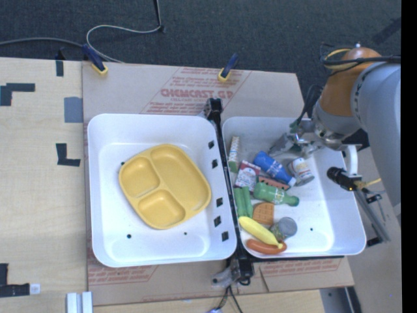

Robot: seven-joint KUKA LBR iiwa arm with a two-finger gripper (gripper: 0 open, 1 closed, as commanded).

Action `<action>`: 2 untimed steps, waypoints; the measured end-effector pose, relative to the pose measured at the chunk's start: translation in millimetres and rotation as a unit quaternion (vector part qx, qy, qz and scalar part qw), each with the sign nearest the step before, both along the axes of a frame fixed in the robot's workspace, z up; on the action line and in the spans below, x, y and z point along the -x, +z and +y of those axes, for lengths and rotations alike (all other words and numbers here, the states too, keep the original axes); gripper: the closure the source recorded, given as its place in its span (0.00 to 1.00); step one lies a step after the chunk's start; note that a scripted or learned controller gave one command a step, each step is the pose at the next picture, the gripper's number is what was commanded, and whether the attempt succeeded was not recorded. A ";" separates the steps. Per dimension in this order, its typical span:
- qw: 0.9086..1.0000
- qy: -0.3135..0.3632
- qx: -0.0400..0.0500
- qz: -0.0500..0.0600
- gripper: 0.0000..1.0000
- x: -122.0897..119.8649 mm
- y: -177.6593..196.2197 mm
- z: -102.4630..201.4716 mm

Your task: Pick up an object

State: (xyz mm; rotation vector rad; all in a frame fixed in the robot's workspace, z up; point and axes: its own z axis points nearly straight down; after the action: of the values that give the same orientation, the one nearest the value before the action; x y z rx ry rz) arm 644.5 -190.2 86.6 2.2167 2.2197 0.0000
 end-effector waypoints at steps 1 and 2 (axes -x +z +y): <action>1.000 0.001 0.001 -0.001 1.00 -0.7 10.2 0.2; 1.000 0.000 -0.002 0.001 1.00 47.3 106.3 33.0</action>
State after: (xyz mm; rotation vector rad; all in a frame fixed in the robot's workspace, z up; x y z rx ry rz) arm 597.2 -157.2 192.8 2.2180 2.2230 0.0022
